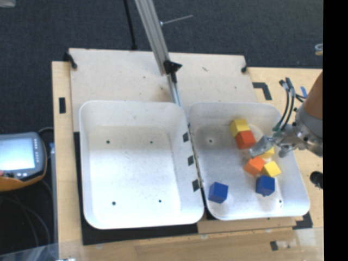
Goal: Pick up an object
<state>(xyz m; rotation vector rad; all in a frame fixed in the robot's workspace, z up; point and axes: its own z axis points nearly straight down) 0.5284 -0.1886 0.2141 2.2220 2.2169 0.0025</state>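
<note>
the gripper [270, 145] hung low in the right bin [217, 118], touching or just above a yellow block [267, 153] beside an orange cube [253, 165]; its jaws' state was perhaps open, i cannot tell.

**A:** So what kind of place is this, a workshop?

**B:** Looks more like a robotics lab to me. Plywood surface [60, 145] on dark carpet [54, 15], two white bins [87, 113] side by side, an aluminium camera post [152, 26], cables, and what's probably a teach pendant [19, 156] off to the side, though it's partly cut off.
</note>
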